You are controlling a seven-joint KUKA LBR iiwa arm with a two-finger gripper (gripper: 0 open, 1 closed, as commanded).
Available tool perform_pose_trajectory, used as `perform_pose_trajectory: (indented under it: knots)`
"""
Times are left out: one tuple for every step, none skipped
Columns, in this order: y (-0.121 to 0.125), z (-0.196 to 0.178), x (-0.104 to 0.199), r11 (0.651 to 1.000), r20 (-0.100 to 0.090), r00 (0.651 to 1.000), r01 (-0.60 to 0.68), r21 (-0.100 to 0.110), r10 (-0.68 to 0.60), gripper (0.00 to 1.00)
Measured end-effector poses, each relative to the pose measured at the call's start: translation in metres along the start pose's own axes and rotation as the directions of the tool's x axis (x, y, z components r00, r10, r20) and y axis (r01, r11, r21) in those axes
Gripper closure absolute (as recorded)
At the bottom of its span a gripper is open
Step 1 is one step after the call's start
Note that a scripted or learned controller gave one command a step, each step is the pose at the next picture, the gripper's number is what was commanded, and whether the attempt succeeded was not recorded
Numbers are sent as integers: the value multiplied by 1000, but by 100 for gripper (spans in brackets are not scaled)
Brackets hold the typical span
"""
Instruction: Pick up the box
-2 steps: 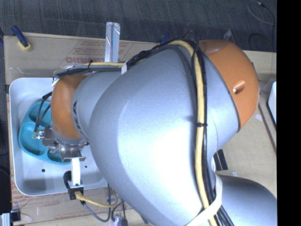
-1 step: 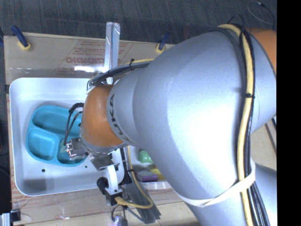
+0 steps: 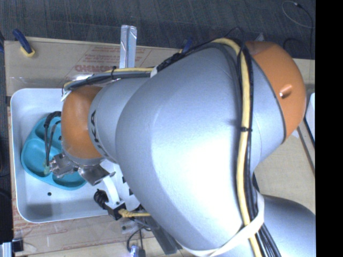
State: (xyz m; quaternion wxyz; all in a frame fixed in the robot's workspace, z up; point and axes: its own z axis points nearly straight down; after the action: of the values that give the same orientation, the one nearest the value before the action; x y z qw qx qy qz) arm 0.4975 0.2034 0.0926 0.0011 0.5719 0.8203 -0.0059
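The box cannot be made out; the large grey arm with its orange wrist band covers most of the bench. Under the wrist, a teal plastic object lies in the left shallow white bin, close to its left wall. The gripper's state cannot be told. Bare bin floor shows toward the near-left corner. Brown cardboard borders the bin's far edge.
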Motion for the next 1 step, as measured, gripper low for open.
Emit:
perform_pose_trajectory:
  knots:
    - [1,-1,-2,1000,1,1000,-3,-3,3,0]
